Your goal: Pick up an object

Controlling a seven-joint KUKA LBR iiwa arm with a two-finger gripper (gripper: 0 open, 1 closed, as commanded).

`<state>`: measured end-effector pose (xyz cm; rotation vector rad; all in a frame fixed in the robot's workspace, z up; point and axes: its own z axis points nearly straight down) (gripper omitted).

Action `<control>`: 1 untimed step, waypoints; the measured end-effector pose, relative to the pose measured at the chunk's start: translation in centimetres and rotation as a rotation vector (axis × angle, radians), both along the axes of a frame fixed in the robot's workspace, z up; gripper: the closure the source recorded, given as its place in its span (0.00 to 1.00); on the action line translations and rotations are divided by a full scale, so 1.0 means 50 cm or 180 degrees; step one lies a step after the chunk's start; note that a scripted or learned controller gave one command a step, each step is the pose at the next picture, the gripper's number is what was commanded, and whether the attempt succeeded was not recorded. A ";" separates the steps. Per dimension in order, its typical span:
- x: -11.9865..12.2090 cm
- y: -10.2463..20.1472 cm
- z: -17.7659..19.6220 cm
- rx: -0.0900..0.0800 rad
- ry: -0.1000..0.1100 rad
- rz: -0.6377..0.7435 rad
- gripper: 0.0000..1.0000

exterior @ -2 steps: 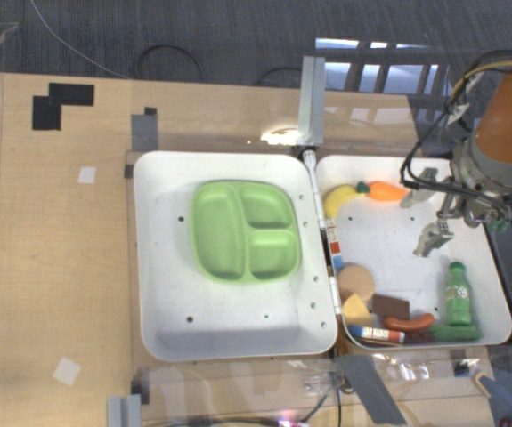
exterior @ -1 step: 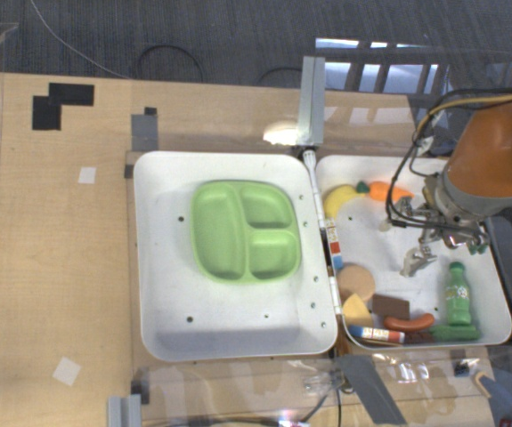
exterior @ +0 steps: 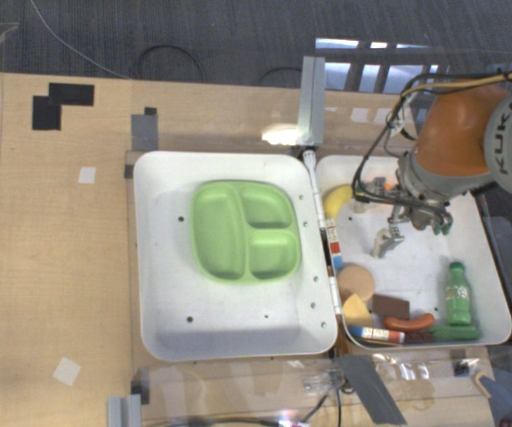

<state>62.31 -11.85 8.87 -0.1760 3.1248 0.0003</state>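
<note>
Task obj not singled out; candidates all sit in the right bin (exterior: 496, 314), 7 by my count. 1 green bottle (exterior: 456, 294) stands near the bin's right wall, w/ a green base piece under it that I can't separate from it. 1 red sausage-like item (exterior: 410, 323) lies just left of the bottle's foot, at the near wall. 1 brown block (exterior: 390, 306) lies touching it on the far-left side. 1 marker-like pen (exterior: 377, 334), red w/ white and dark parts, lies along the near wall below those. 1 yellow wedge (exterior: 354, 308) sits just left of the brown block, and 1 tan round piece (exterior: 356, 280) is just beyond the wedge, touching or nearly so. 1 yellow rounded item (exterior: 337, 201) sits apart at the bin's far-left, against the divider.

Gripper (exterior: 386, 241) hangs over the bare mid-floor of the right bin, between the yellow rounded item and the bottle, nothing between its fingers; fingers look close together, but can't tell for sure if spread or pressed. Arm (exterior: 456, 136) w/ orange band comes in from far right.

Left bin (exterior: 158, 310) holds 1 green divided plate (exterior: 245, 230), 3 compartments, roughly centred. Both bins rest on a wooden bench (exterior: 51, 283).
</note>
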 end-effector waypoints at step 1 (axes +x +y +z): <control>0.080 0.038 0.002 -0.0046 0.0135 0.0000 0.00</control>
